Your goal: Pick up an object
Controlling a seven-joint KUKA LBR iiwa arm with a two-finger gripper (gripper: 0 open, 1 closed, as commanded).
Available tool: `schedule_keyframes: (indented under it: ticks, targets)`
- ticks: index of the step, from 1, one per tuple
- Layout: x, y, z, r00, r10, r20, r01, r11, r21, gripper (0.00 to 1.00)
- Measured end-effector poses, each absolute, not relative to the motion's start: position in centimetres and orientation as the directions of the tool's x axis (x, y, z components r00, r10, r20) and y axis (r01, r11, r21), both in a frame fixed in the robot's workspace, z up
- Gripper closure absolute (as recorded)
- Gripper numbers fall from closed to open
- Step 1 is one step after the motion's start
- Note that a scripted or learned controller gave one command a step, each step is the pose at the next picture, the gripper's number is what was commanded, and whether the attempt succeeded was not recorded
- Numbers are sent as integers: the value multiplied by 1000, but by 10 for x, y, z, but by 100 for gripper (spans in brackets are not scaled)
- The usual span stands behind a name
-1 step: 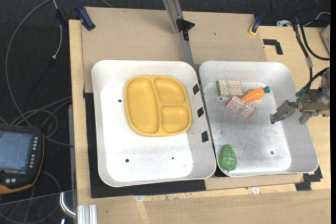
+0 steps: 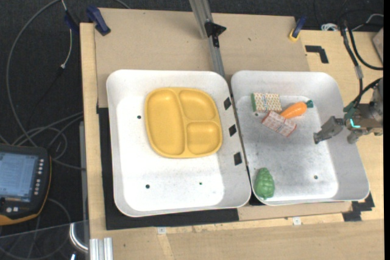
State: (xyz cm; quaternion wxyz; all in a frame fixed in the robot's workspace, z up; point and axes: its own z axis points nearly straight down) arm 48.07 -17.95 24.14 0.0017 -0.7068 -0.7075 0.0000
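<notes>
Firstly, taking the seam between the two bins as landmark: left of the seam sits the left white bin [image 2: 125, 192], and in its upper middle a yellow divided plate [image 2: 183, 122] with three compartments, lying flat, one long compartment on its far-from-seam side and two smaller ones nearer the seam.

Just right of the seam, at the near edge of the right white bin [image 2: 323, 85], a green lumpy object [image 2: 264, 183], perhaps a toy vegetable, rests against the bin's low wall, probably having rolled or slid there.

Further right of the seam, toward the bin's far half, a cluster: a patterned small box [image 2: 266, 101], a second flat patterned packet [image 2: 279, 123] tilted below it, and a toy carrot [image 2: 295, 109] with its green top pointing away from the seam, touching or overlapping the packet. These are the likely pick candidates; crowding may hinder a clean grasp.

Farthest right of the seam, the gripper [image 2: 329, 130] hangs over the bin's right side, near the cluster but apart from it. Nothing lies between its fingers; whether they stand wide or narrow cannot be told.
</notes>
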Motion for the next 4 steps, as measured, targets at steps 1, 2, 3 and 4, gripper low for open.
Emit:
schedule_keyframes:
  ticks: [1, 2, 3, 4]
  targets:
    - [486, -171, 193, -1, 1000, 4, 1000, 1, -6, 0]
    - [478, -164, 142, 0, 1000, 2, 1000, 0, -1, 0]
    - [477, -163, 90, 0, 1000, 4, 1000, 0, -7, 0]
    - [479, -163, 103, -1, 1000, 2, 1000, 1, 0, 100]
